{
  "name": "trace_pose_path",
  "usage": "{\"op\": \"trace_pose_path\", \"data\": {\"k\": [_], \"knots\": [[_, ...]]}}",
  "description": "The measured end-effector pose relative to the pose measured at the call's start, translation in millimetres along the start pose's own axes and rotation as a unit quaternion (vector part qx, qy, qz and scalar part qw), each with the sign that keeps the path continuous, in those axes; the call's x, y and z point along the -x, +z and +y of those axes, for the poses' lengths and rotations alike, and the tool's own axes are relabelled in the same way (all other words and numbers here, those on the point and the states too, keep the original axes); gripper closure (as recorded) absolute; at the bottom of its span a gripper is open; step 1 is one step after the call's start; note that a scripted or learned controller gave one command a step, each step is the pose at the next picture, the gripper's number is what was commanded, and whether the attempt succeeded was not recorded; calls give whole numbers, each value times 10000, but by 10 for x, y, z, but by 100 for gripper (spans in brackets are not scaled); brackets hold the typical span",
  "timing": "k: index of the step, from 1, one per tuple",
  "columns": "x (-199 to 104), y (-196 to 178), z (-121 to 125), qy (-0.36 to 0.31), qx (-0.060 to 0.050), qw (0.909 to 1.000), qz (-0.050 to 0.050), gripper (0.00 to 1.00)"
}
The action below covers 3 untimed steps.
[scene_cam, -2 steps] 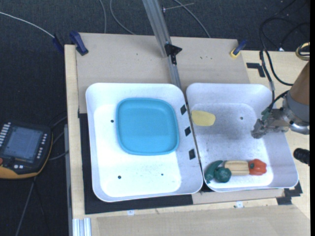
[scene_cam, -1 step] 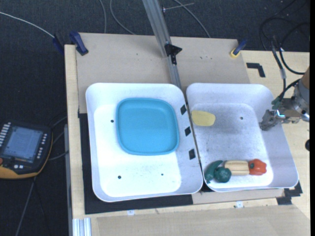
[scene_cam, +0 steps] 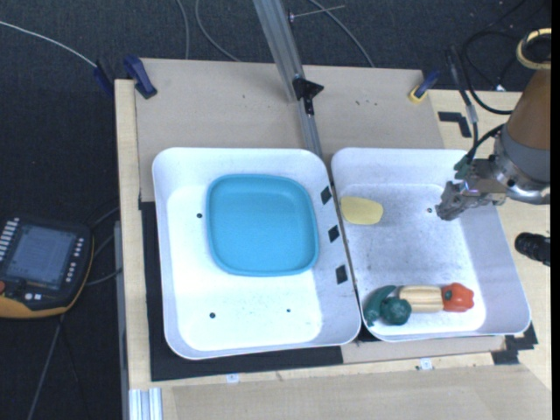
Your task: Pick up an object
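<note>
In the right bin (scene_cam: 490, 243), a pale yellow object (scene_cam: 361, 210) lies near the back left corner. Along the front wall lie a dark green object (scene_cam: 388, 309), a tan stick-like piece (scene_cam: 422, 298) and a red object (scene_cam: 458, 297), lined up and touching. A blue square plate (scene_cam: 262, 223) rests in the left bin (scene_cam: 179, 261). My gripper (scene_cam: 455, 204) hangs over the back right part of the right bin, well apart from all the objects. Nothing shows between its fingertips.
The arm with its orange band (scene_cam: 529, 125) enters from the right over the bin's back right corner. A metal pole (scene_cam: 284, 42) slants down to the seam between the bins. Blue clamps (scene_cam: 140, 77) sit at the bench's back corners. A handheld pendant (scene_cam: 39, 265) lies at left.
</note>
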State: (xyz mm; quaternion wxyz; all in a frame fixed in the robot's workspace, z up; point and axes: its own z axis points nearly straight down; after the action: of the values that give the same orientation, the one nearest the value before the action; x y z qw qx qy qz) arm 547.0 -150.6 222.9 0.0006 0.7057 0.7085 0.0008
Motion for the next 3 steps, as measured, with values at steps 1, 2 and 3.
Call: {"op": "trace_pose_path", "data": {"k": [1, 2, 3], "knots": [[-435, 34, 99, 3, -7, 10000, 1, 100], [-939, 99, 290, -5, -10, 10000, 5, 100], [-1513, 115, 430, -7, -8, 10000, 6, 100]]}}
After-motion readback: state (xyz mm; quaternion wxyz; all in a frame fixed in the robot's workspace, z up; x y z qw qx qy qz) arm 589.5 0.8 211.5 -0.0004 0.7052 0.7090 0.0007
